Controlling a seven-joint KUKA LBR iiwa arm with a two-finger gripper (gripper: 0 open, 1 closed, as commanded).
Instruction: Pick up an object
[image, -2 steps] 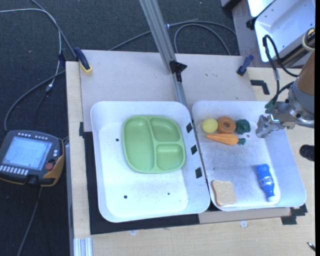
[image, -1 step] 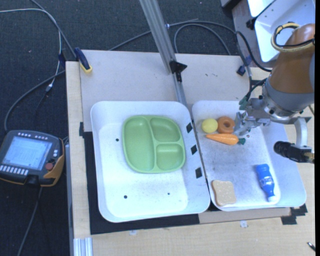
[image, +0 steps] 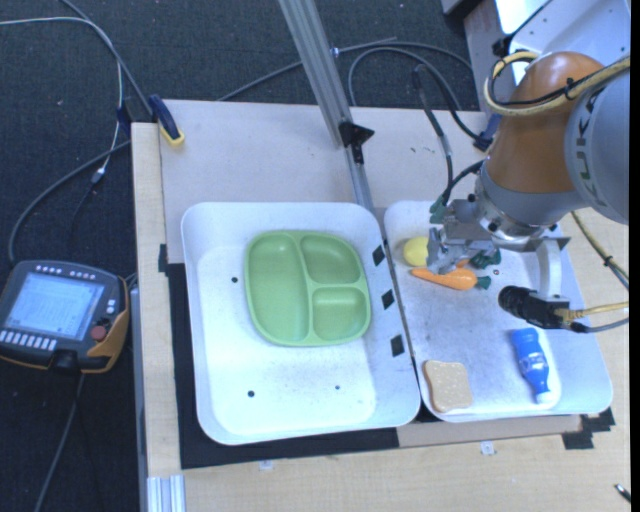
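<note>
Dark carpet w/ loose cables round a pale bench; a teach pendant lies on the floor well off to the far side from the arm. Two white bins sit side by side. The gripper is down in the right bin, low over a toy carrot lying flat directly under it, orange body w/ green tip poking out on the arm's side. Fingers hidden by the wrist housing, so can't tell if they're spread or pinching; carrot looks to rest on the bin floor, not lifted. Just beside the gripper, toward the divider, a yellow lemon-like toy. Nearer the front edge: a blue tube and a slice of toast, both apart from the gripper. Left bin holds a green divided plate. Carrot's prob the target since the gripper's centred on it; lemon so close could get nudged.
</note>
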